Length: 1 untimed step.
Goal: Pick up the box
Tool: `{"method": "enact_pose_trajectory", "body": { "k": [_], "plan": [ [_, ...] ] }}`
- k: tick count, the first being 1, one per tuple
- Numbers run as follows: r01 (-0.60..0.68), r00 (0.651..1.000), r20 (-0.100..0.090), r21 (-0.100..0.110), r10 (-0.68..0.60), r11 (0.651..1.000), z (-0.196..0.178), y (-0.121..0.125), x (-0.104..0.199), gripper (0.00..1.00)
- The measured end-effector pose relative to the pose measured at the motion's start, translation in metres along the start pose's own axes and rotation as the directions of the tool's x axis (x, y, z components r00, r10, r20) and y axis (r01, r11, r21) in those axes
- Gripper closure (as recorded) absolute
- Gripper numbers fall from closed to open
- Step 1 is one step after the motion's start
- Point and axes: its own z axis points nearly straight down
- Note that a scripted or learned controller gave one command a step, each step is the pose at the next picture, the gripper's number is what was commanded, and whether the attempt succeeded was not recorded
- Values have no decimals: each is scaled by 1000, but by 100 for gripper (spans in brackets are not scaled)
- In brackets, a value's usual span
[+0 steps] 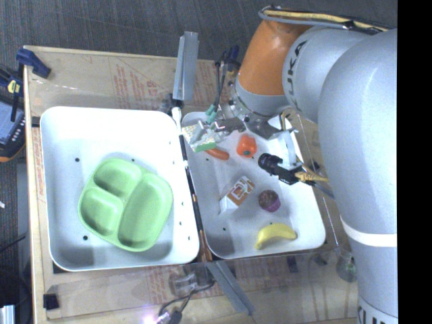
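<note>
- The box (238, 193) lies flat near the middle of the right bin (312, 243), tilted, well apart from the claw (214, 125), so from what we see the pick isn't done.
- The claw sits at the bin's top-left corner, over a small green-and-white thing (202, 139) we can't identify. Can't tell if it's gripping that or just hovering over it, and we honestly can't tell how the claw is set either.
- Loose stuff lies around the box: a carrot (217, 154) and an orange-red piece (246, 146) above it, a dark purple lump (269, 200) beside it, a banana (276, 234) below. Box looks clear of all of them, so we'd guess a straight-down grab works.
- The left bin (61, 133) holds a green divided plate (125, 204), out of the way.
- The arm (351, 133) covers the right bin's far right side, and a black part (277, 167) hangs over it too.
</note>
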Motion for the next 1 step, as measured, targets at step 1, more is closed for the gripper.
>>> {"method": "enact_pose_trajectory", "body": {
  "k": [1],
  "plan": [
    [68,998,-2,3,-68,998,4,-30,-14,100]
  ]
}}
